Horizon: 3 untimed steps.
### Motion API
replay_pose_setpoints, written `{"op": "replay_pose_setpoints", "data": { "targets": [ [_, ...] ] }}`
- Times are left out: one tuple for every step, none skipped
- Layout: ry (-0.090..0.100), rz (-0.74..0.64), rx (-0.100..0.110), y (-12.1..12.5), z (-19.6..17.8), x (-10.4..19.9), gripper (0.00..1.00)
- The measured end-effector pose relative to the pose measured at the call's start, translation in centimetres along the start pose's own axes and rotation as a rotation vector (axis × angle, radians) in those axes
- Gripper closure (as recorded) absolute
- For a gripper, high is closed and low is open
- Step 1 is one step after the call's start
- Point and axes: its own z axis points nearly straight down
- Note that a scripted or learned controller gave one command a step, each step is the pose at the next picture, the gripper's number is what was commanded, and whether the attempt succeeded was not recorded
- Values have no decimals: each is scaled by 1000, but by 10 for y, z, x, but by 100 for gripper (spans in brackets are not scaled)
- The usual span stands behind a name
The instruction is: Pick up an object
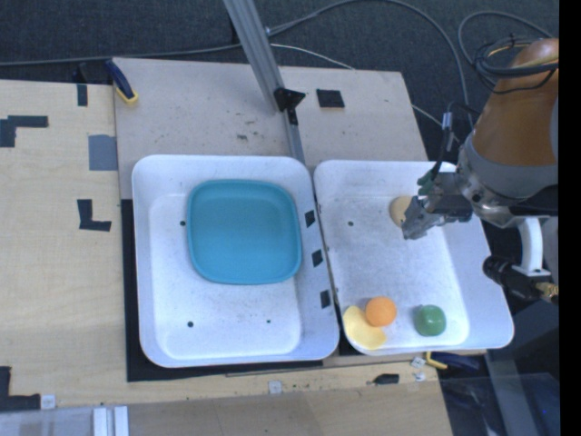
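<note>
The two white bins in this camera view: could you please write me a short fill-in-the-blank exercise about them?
1. The blue plate lies in the ____ bin.
2. The orange ball rests against a ____ object.
3. The green ball lies to the ____ of the orange ball.
4. The gripper hangs over the ____ bin.

Missing words: left; yellow; right; right

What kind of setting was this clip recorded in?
Most likely a robotics lab bench set up for grasping trials. Two shallow white bins sit side by side on a taped wooden bench, loose cables trail across the dark floor, and the grey-and-orange arm's hand hangs over small toy-like items.
</note>
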Motion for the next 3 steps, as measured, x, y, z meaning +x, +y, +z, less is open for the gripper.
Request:
{"op": "replay_pose_setpoints", "data": {
  "targets": [
    [0, -1, 2, 13, 16, 57, 100],
    [0, -1, 1, 16, 17, 103, 100],
    [-1, 1, 1, 23, 21, 145, 100]
  ]
}}
